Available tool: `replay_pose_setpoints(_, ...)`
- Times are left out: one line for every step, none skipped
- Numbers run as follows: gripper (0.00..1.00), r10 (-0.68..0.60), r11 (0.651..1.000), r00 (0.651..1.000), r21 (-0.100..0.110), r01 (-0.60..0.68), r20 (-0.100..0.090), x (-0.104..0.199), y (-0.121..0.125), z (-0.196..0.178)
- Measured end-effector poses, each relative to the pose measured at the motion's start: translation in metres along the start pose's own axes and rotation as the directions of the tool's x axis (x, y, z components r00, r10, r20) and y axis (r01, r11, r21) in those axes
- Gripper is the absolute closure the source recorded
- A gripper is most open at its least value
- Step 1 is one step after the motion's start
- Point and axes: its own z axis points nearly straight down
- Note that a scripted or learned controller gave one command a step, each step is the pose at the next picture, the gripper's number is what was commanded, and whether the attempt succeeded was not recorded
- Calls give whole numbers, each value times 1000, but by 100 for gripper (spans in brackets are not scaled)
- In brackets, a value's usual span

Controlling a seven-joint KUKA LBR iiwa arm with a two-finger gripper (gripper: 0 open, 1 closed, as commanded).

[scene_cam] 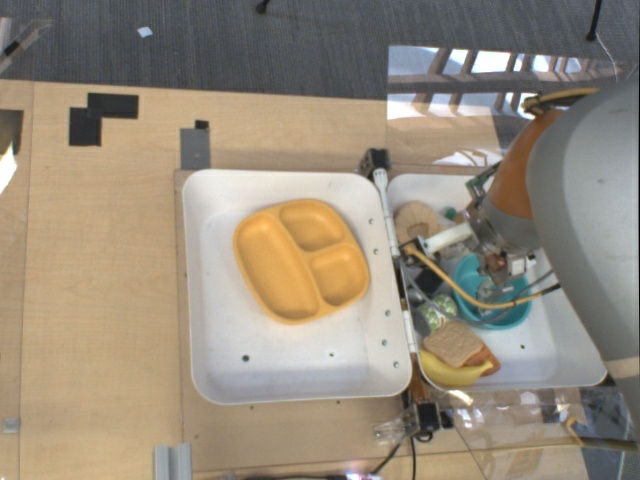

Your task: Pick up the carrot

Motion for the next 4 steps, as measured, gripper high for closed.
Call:
replay_pose_setpoints(0, -25, 1000, 1000, -7, 25, 0, 43, 87, -46)
replay_pose_setpoints(0, 15, 1000, 1000, -25, -16, -27, 39, 20, -15)
replay_pose_setpoints(0, -149, 989, 989, -13, 149, -12, 16, 0, -5)
replay_pose_setpoints(0, -453, 892, 892, -7, 453, 1, 62, 70, -95)
